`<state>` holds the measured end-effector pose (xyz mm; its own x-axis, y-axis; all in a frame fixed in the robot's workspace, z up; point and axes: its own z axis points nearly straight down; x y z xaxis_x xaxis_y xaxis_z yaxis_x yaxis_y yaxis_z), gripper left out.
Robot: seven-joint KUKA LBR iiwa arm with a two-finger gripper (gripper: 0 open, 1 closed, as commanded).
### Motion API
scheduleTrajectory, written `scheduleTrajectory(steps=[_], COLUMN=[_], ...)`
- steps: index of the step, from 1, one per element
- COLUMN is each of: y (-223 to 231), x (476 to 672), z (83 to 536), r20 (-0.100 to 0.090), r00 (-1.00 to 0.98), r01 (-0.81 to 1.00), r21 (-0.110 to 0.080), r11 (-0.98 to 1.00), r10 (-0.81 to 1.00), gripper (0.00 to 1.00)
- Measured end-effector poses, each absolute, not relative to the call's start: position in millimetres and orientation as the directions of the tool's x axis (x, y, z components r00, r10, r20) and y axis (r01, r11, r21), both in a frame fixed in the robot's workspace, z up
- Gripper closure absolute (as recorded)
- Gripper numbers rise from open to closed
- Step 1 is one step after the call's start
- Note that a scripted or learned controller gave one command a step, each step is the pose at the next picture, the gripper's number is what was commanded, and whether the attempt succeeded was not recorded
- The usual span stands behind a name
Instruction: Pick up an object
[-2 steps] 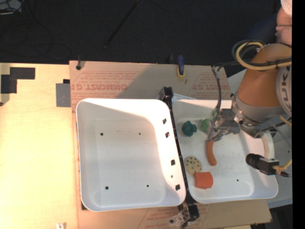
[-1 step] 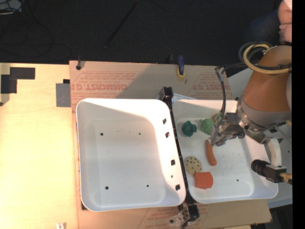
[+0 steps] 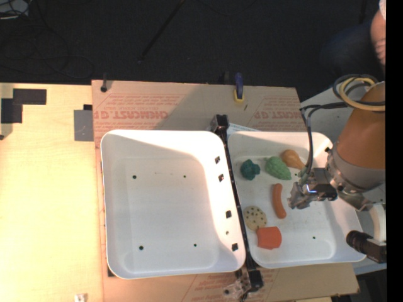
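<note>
The right bin (image 3: 327, 247) holds several small items. A teal lump (image 3: 250, 169) and a green leafy piece (image 3: 277, 167) lie toward its back, with an orange-tan piece (image 3: 293, 158) behind them. An orange-red sausage (image 3: 278, 201) lies in the middle, a tan speckled cookie (image 3: 254, 217) and a red block (image 3: 269, 238) sit nearer the front. My gripper (image 3: 301, 198) hangs low over the bin, just right of the sausage, with nothing visibly between its fingers.
The left bin (image 3: 126, 257) sits beside the right one, joined by black clips (image 3: 228, 214) along the shared wall. A cable (image 3: 308, 137) loops down to the wrist. Brown cardboard (image 3: 164, 109) lies under both bins.
</note>
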<state>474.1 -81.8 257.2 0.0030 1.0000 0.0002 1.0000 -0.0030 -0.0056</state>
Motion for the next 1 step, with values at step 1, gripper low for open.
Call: scheduleTrajectory(steps=[1], y=[-55.0], x=[518.7], z=[359.4], r20=[-0.001], r00=[-0.004], r01=[1.0], r21=[0.01], r11=[0.004], r10=[1.0], gripper=[1.0])
